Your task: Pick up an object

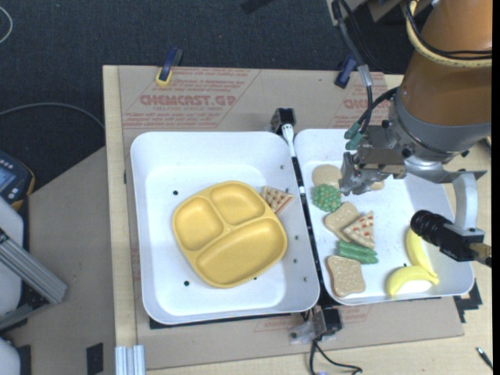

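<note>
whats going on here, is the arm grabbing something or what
A robot arm reaches in from the right, and its gripper hangs low over the right bin, among toy food: a green broccoli piece, bread slices, a pizza slice and a banana. Nothing is visibly held. The left bin holds a yellow divided plate with a waffle piece beside it.

The arm (449,61) is cut off by the top and right edges; the waffle piece (276,198) appears partly tucked under the yellow tray (229,233).
</note>
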Controlling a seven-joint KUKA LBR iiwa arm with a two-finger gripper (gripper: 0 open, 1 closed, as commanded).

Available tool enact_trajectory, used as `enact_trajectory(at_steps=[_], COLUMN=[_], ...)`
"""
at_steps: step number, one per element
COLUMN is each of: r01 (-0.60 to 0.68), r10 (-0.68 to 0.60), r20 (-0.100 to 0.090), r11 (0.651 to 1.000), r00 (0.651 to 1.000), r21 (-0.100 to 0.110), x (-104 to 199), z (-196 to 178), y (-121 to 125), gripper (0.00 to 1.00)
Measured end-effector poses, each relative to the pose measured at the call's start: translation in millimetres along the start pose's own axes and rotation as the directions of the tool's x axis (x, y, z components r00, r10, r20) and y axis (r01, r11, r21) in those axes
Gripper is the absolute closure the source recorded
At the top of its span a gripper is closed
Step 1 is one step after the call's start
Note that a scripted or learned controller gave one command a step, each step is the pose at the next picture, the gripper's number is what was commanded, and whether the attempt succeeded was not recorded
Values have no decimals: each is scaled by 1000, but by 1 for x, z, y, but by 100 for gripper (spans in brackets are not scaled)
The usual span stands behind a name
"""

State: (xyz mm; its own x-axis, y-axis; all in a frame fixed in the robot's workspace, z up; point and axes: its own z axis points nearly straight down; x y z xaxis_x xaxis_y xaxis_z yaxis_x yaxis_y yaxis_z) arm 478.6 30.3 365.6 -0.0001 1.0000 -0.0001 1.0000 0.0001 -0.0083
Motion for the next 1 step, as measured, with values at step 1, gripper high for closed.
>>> enact_trajectory(at_steps=[1], r01=[0], r10=[0], r20=[0], r11=[1000], r00=[1000], r21=[-11], x=[0], z=[-14], y=[1], gripper=[100])
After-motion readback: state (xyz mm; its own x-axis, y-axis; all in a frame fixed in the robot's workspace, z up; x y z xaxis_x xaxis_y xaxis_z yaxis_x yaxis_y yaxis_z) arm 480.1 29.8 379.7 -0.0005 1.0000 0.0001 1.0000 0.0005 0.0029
